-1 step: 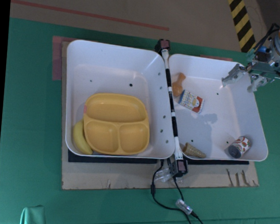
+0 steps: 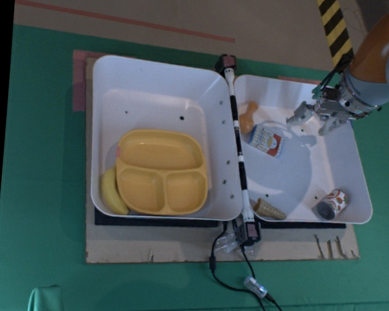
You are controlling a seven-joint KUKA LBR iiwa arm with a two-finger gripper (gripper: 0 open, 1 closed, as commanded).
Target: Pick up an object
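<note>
My gripper (image 2: 316,123) hangs over the far part of the right bin (image 2: 354,171), its two fingers spread apart with nothing between them. Left of it lies an orange drumstick-shaped toy (image 2: 248,115) against the bin's left wall. A small carton with a blue and white label (image 2: 267,140) lies just below and left of the gripper. A tan cone-shaped piece (image 2: 269,209) rests at the near edge. A small can (image 2: 331,203) lies on its side in the near right corner.
The left bin (image 2: 153,81) holds a yellow divided tray (image 2: 161,171) and a banana (image 2: 112,192) beside it at the near left. A black and white bar (image 2: 238,145) runs between the bins. Cables (image 2: 246,269) trail off the front of the bench.
</note>
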